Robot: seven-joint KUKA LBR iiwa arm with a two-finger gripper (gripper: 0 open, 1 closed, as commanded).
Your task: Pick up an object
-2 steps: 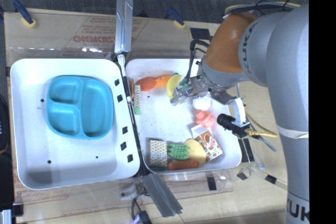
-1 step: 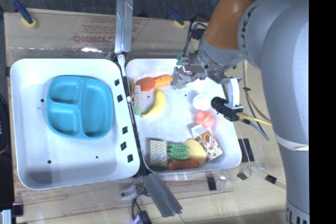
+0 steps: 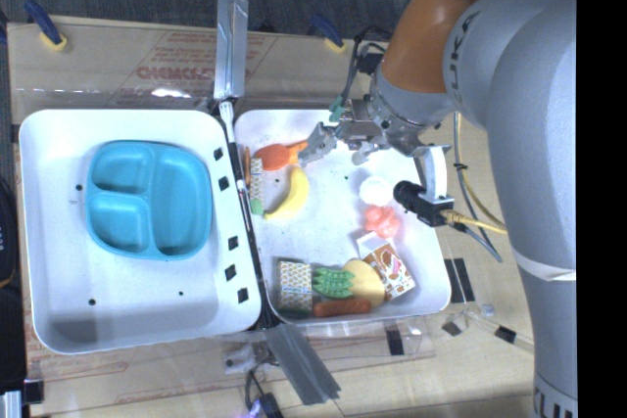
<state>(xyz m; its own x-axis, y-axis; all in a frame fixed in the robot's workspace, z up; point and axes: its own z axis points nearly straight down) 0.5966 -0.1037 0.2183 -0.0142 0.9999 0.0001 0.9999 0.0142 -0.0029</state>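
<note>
Arm (image 3: 509,113) reaches in from the right, wrist bent down over the upper part of the right bin (image 3: 338,127). Jaws (image 3: 338,140) hang low near the bin's back wall, just right of the carrot (image 3: 279,154); whether they are open or closed cannot be told, the finger parts being small and blurred against the white floor. Nothing can be made out between them, so no object counts as held. Likely targets lie close: the carrot points toward the jaws, its tip near or touching them, which of the two is unclear; the banana (image 3: 289,193) lies just below it, curved along the left wall. Further right on the bin floor sit a white round thing (image 3: 374,188) and a pinkish one (image 3: 382,220), near each other. Along the front wall a cluster is packed tight: a patterned box (image 3: 292,285), a green item (image 3: 333,281), a yellow one (image 3: 364,281), a printed carton (image 3: 392,269), all touching or overlapping, which would make a clean grip there awkward. Left bin (image 3: 59,210) carries a blue divided tray (image 3: 149,199), well apart from the arm. Judgement: the approach suits the carrot, since it lies fairly free of neighbours on its right side; the risk is the divider and the banana crowding its left end. Pick not yet done.
</note>
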